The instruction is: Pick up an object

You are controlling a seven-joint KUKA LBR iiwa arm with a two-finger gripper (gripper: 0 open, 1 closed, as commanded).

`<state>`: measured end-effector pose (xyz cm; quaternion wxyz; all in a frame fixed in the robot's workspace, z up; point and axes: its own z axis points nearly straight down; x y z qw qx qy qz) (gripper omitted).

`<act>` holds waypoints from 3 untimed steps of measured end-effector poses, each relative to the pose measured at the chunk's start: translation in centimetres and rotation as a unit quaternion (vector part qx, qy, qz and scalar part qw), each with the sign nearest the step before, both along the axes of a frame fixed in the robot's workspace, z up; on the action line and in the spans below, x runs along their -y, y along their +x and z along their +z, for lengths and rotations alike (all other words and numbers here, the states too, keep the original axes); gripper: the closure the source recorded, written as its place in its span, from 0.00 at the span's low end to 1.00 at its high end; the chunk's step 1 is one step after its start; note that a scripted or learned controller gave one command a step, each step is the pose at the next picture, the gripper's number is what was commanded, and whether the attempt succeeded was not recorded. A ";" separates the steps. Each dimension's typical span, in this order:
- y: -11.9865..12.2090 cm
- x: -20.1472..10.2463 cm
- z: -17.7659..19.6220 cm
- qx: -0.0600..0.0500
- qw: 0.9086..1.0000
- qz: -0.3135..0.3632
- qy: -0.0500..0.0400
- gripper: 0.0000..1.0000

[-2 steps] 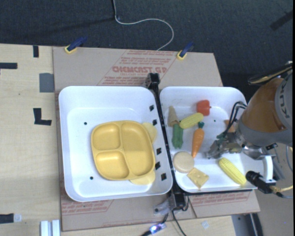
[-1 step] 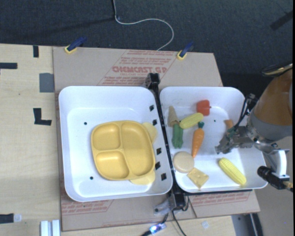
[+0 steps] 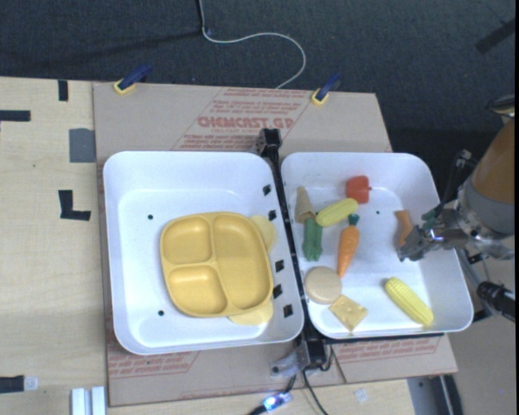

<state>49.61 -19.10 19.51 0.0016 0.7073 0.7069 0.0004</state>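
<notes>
Jaws, spread or pinched I cannot tell, hover just right of the carrot in the right bin.

Single fixed camera, mounted above the surface, looking down at a slant. Far side of the surface at frame top, with dark floor and a white cable beyond it; near side at bottom. Mid distance: both white bins fully in frame, side by side, left bin near centre, right bin toward the right edge. End effector entering from frame right, over the right bin's right side. Left bin well to the left of the end effector; cardboard sheet under both bins, extending behind it.
</notes>
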 end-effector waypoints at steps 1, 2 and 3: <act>0.1 0.0 3.1 -0.001 1.000 0.001 0.000 1.00; 4.1 -3.2 4.0 -0.001 1.000 0.003 0.001 1.00; 8.5 -6.3 2.4 -0.001 1.000 0.003 0.001 1.00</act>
